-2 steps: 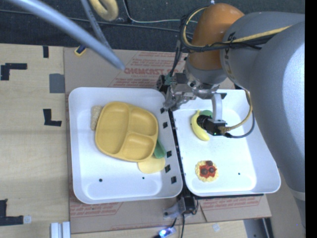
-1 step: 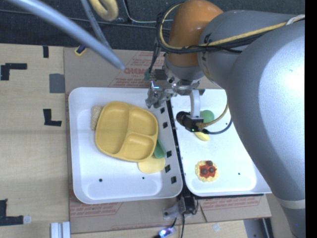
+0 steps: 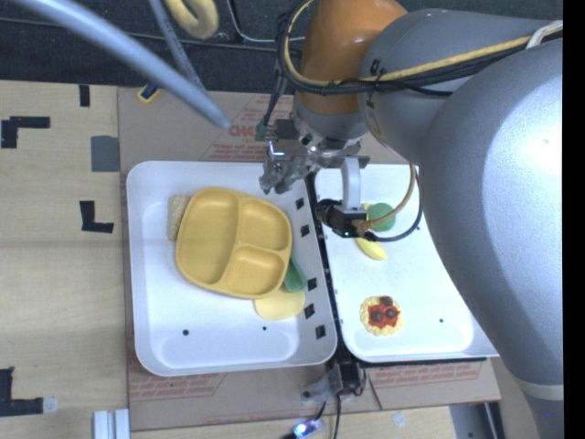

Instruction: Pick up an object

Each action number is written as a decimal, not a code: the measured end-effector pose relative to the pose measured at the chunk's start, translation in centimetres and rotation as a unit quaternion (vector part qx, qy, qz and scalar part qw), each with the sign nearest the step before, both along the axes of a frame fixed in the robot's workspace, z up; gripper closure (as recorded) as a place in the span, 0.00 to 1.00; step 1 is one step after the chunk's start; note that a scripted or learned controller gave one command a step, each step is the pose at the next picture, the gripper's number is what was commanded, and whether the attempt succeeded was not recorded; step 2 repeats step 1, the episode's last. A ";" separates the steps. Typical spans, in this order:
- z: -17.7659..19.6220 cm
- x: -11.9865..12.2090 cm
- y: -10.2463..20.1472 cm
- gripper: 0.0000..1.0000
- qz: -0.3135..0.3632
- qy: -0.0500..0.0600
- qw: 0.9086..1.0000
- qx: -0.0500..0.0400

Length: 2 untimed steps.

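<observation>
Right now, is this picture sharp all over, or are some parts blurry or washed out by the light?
In the camera view, the yellow divided plate and the small pizza toy look sharp. The big grey arm sits close to the lens and looks soft, with a pale sheen. The white bins are bright but not blown out, with soft shadows under the plate. The gripper is dark, its details hard to read.
</observation>
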<state>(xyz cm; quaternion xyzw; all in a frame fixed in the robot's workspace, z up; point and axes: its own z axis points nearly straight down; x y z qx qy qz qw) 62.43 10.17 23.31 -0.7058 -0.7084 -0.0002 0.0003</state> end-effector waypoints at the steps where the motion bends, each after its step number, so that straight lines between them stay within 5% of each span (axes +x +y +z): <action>1: -0.1 0.0 -0.1 0.00 -0.001 0.001 1.000 -0.001; 2: -0.1 0.0 -0.1 0.00 -0.001 0.001 1.000 -0.001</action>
